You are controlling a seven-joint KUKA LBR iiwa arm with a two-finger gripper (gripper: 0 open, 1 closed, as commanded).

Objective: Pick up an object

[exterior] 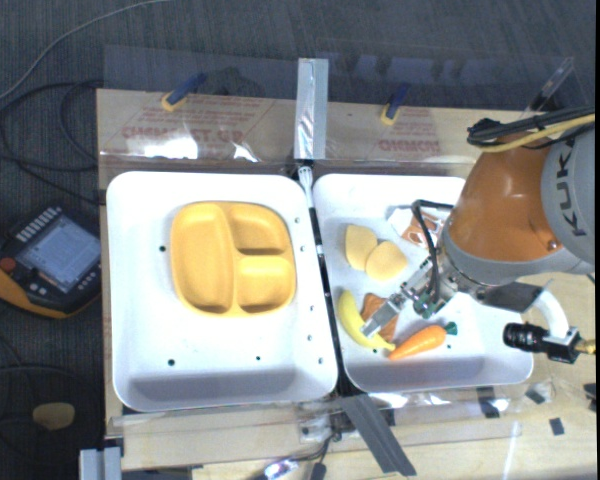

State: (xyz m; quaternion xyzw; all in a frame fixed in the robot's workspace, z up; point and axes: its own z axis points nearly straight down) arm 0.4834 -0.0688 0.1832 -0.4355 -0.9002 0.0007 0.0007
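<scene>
- Orange-and-black handheld pendant point(42, 263) lies on the dark carpet at the far left, at about nine o'clock from the bins, with cables trailing across the floor above it.
- Cardboard-covered tabletop point(210, 118) carries both bins; two small blue-and-yellow clips point(183, 90) sit on its far strip, and a silver tape strip point(311, 108) runs down toward the seam between the bins.
- Left bin point(130, 368) holds a yellow divided tray point(232, 256), set a little above its centre.
- Right bin point(450, 366) holds the loose things: two pale yellow rounded pieces point(372, 252) touching each other near its centre, a banana point(352, 320) at about seven o'clock from them along the left wall, and an orange carrot point(418, 342) lying near the front wall with its green end pointing to three o'clock.
- A reddish-brown item point(372, 304) lies between the banana and the tool, partly hidden by it.
- The arm point(510, 218) comes in from three o'clock, its orange band bulking over the bin's right half and covering what lies beneath.
- The tool point(388, 315) points down toward eight o'clock, its fingers a little apart, just beside the banana and just above the carrot; nothing is visibly clamped between them.
</scene>
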